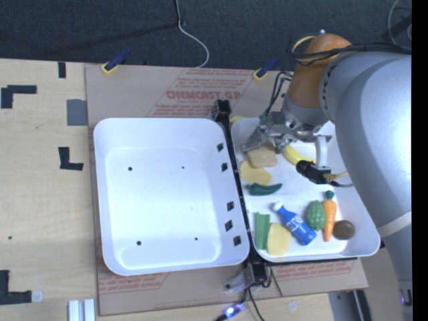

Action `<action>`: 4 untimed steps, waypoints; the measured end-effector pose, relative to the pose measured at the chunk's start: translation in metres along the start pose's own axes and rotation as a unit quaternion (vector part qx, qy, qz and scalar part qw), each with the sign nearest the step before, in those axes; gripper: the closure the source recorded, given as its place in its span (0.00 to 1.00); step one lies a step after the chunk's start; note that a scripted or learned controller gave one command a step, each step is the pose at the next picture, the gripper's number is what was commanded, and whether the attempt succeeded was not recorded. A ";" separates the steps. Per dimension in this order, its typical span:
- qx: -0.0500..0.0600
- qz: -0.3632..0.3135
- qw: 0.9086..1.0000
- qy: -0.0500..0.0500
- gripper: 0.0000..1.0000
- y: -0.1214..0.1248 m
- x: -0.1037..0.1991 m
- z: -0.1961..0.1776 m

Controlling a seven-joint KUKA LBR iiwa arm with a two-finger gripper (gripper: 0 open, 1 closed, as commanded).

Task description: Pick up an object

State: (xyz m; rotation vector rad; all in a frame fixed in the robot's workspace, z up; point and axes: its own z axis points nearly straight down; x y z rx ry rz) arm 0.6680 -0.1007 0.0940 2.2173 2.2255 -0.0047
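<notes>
My gripper (265,141) hangs over the far left corner of the right bin (364,246). It is open, and I see nothing between its fingers. Just below it lies a tan bread-like piece (262,158), and a pale yellow piece (255,174) sits in front of that. To the gripper's right is a yellow banana (292,155). A dark green pepper (265,188) lies near the bin's left wall.
The near end of the right bin holds a blue bottle (295,224), a green cucumber (261,229), a yellow lump (279,240), a green leafy toy (315,215), an orange carrot (329,219) and a brown ball (344,229). The left bin (107,179) adjoins it.
</notes>
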 end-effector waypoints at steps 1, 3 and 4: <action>0.000 0.001 1.000 0.000 1.00 0.000 0.004 -0.004; -0.001 0.001 1.000 0.001 1.00 -0.047 0.132 -0.248; 0.003 0.001 1.000 0.000 1.00 -0.048 0.136 -0.176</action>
